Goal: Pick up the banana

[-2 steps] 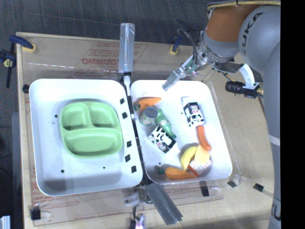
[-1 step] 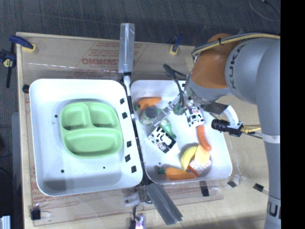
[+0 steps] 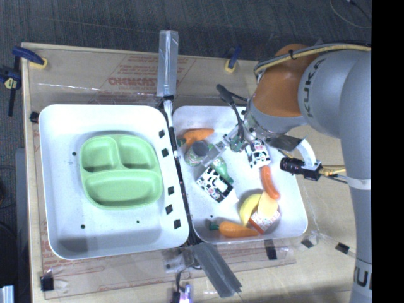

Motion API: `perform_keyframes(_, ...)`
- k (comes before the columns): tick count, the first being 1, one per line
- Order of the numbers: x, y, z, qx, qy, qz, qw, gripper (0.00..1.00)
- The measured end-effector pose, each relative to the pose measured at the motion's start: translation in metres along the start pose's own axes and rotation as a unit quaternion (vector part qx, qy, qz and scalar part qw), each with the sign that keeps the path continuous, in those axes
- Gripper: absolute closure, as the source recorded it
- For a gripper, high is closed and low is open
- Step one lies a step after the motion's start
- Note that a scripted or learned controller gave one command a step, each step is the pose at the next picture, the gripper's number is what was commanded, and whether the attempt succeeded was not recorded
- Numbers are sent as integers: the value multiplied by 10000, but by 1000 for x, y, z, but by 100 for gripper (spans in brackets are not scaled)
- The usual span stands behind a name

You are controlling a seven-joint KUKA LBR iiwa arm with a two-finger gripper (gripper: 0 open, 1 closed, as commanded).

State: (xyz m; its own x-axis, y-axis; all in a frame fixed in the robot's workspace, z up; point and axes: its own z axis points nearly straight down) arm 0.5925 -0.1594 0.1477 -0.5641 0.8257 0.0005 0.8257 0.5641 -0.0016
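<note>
From the overhead camera I see two white bins side by side on the bench. The left bin holds a green divided tray, sitting flat, roughly centred. The right bin carries the clutter. The banana lies in the lower right part of that bin, yellow, curved, touching a red-and-white packet on its right side. Just below both lies a carrot, along the bin's near wall. A reddish sausage-shaped item runs upward from the packet. Near the middle of the bin is a black-and-white patterned box, tilted. At the bin's top left there's a second orange carrot, with a grey round can just beneath it. The arm comes in from the right, orange band over the bin's upper right corner. The gripper hangs over the upper middle of the right bin, next to a small black-and-white block. It's well apart from the banana, which sits untouched lower down. Whether the gripper is released or clenched I cannot tell; the wrist and clutter mask that spot. Nothing visibly between it and any object that I can confirm.
</note>
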Motion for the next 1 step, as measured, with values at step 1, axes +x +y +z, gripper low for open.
perform_keyframes(1, 0, 1, -11, 2, -6, -27, 10000, 100)
